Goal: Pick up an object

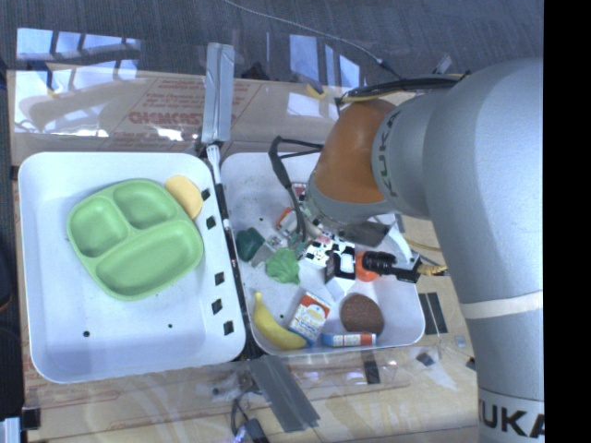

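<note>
My gripper [288, 236] hangs low in the right bin [406, 326], under the orange-banded wrist, which hides much of it. It is right next to a dark green block [249, 244] and a light green leafy piece [283, 266]; I cannot tell whether it touches either. Nearer the front of this bin lie a yellow banana [275, 329], a small white and orange carton [309, 317], a brown oval [362, 314] and a thin red and blue tube [349, 340].
In the left bin [55, 340], a green divided plate [137, 238] has a yellow rounded piece [186, 194] at its far right rim. The big grey arm covers the right bin's back and right side. A raised divider [224, 247] separates the bins.
</note>
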Controlling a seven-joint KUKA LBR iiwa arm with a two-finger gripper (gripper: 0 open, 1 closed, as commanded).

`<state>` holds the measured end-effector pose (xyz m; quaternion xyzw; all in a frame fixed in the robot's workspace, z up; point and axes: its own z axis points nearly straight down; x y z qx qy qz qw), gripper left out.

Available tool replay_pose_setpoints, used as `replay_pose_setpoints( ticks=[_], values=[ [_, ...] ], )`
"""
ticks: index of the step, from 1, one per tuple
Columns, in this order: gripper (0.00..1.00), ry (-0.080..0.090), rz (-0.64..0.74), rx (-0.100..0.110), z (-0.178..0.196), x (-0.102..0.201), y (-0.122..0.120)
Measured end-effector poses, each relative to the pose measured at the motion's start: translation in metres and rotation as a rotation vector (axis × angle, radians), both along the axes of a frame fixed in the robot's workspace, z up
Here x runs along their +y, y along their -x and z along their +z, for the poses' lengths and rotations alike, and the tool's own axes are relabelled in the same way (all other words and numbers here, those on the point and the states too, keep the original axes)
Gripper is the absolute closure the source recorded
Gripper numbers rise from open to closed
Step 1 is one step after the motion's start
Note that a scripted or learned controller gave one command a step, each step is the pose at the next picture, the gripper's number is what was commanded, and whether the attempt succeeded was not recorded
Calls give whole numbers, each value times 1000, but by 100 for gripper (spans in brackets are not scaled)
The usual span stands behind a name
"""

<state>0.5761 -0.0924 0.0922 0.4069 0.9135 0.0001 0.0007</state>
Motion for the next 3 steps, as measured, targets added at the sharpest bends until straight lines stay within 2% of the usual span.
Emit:
replay_pose_setpoints(
  ticks=[1, 2, 3],
  values=[
    [100, 1, 8, 0, 10, 1, -1],
    [100, -2, -182, -7, 141, 72, -1],
    [100, 0, 87, 3, 99, 4, 17]
  ],
)
